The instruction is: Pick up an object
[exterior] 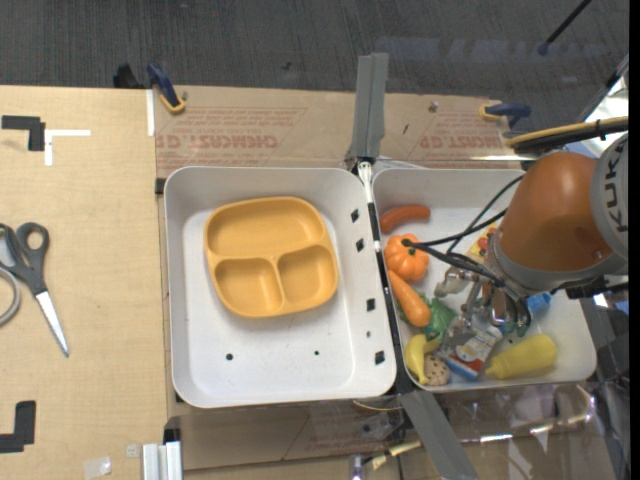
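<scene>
Reaching in from the right edge of the view, the grey arm (610, 183) with its orange band (555, 213) bends down over the right bin (470, 180), its wrist tilted toward the lower left. The tool (478, 306) hangs low among the toys in that bin; metal parts and black cables crowd it, and whether it is spread or closed, or has hold of anything, cannot be told.

Objects in the right bin: a red sausage-like toy (404, 214) near the upper left corner; below it a small orange pumpkin (406, 256); then a toy carrot (410, 298) lying at a slant along the left wall. A green item (441, 318), a yellow banana-like piece (417, 352) and a speckled cookie-like disc (437, 369) lie near the lower left corner. A yellow oblong toy (522, 356) lies along the lower wall, with a blue piece (538, 302) just above it. A crumpled white packet (477, 343) sits just under the tool, partly covered by it.

The arm hides the upper right part of this bin. The small items beneath the tool overlap and are hard to tell apart.

The left bin (190, 298) holds a yellow three-compartment plate (270, 255). Scissors (35, 278) lie on the surface (80, 368) at far left, well apart from both bins.
</scene>
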You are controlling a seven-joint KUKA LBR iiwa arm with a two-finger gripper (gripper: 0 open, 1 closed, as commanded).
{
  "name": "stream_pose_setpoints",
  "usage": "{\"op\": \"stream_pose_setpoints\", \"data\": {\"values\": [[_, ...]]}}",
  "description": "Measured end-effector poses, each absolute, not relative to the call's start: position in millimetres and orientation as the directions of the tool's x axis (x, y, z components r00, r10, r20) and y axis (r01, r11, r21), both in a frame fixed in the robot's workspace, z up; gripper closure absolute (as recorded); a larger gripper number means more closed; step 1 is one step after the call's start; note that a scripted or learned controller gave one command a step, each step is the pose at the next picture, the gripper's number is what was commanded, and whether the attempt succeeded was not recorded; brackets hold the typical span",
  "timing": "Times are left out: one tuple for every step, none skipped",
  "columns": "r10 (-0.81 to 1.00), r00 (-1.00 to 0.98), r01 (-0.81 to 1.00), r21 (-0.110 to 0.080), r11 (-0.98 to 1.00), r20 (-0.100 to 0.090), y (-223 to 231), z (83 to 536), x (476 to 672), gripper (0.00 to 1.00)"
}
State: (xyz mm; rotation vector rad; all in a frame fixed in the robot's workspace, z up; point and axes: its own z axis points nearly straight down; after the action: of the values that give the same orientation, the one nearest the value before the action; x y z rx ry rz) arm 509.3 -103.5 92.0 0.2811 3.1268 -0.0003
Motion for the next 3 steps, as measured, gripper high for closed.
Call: {"op": "stream_pose_setpoints", "data": {"values": [[0.266,-0.964,0.266,0.0,0.964,-0.002,-98.7,102.3,598.9,0.0],[0.252,-0.968,0.252,0.0,0.968,-0.006,-165.1,93.6,618.6,0.0],[0.214,-0.977,0.214,-0.001,0.977,-0.008,-221.5,94.8,654.7,0.0]]}}
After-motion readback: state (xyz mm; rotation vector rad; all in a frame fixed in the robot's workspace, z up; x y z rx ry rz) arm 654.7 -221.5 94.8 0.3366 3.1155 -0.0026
